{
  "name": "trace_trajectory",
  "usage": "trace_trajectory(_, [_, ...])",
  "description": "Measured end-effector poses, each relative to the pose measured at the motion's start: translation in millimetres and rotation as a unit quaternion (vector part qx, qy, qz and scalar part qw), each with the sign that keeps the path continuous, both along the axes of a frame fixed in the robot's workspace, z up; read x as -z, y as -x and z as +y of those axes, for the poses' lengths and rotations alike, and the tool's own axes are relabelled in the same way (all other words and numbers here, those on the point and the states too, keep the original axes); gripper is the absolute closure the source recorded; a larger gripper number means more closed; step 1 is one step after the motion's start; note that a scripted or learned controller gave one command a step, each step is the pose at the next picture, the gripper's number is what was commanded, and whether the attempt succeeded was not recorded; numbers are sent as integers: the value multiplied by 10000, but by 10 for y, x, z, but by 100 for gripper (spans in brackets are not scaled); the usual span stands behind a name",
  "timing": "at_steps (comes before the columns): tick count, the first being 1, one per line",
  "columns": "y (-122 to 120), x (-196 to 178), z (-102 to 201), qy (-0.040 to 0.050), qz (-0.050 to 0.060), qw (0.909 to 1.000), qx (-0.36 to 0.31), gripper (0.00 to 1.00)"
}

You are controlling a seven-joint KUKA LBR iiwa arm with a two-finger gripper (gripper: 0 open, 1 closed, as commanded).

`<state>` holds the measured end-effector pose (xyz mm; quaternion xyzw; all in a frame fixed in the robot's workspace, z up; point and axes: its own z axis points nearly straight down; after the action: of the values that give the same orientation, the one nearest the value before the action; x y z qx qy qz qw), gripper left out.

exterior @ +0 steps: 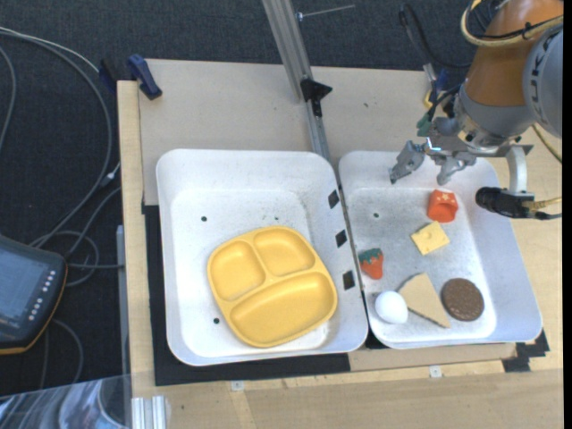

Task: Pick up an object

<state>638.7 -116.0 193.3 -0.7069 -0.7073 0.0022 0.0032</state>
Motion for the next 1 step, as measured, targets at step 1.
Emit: trace_trajectory(1, [59,628,4,-3,11,10000,2,0])
